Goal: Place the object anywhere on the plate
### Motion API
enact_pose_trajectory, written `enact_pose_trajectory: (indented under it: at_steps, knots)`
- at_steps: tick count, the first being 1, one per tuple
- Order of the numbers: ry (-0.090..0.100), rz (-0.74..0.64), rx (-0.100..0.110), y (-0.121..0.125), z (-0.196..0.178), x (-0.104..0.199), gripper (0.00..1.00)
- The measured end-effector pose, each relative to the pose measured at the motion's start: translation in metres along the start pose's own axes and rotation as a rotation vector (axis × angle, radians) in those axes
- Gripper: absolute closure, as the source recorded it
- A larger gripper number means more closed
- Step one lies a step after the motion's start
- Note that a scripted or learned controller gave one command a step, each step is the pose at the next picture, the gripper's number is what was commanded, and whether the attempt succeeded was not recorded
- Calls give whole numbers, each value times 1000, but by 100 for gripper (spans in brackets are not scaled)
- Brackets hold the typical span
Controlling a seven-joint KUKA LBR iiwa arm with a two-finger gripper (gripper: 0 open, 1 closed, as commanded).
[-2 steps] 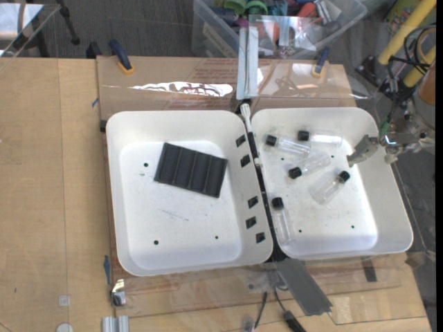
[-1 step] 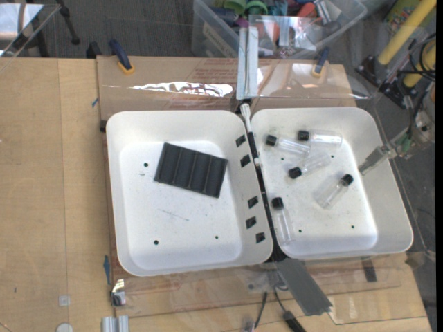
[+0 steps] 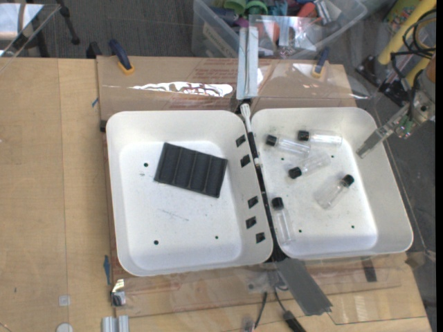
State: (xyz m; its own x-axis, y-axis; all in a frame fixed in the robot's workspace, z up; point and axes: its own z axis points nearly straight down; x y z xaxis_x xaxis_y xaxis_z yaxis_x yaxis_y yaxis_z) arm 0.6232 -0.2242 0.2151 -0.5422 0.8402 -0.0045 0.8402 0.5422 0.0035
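Note:
A dark ribbed rectangular plate (image 3: 191, 169) lies flat in the left white bin (image 3: 131, 254), towards its back. Several clear vials with black caps lie scattered in the right bin (image 3: 387, 237): one at the back (image 3: 320, 139), one in the middle (image 3: 309, 164), one further right (image 3: 332, 191) and one by the divider (image 3: 282, 221). My gripper (image 3: 363, 150) reaches in from the right over the right bin's back right rim, its thin tip pointing down and left. It is apart from every vial, and nothing is visibly in it.
A clear tub of colourful toys (image 3: 277, 9) stands behind the bins. Black clips (image 3: 251, 201) line the divider between the bins. Cables and yellow tubing (image 3: 408, 19) hang at the back right. Bare wooden bench (image 3: 48, 185) lies to the left.

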Motion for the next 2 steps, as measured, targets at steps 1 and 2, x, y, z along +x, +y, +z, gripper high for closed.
enact_pose_trajectory:
  at_steps: [1, 2]
  knots:
    - [0, -193, -1, 37, 22, -21, 0]
    - [-2, -351, -2, 37, -1, -21, 0]
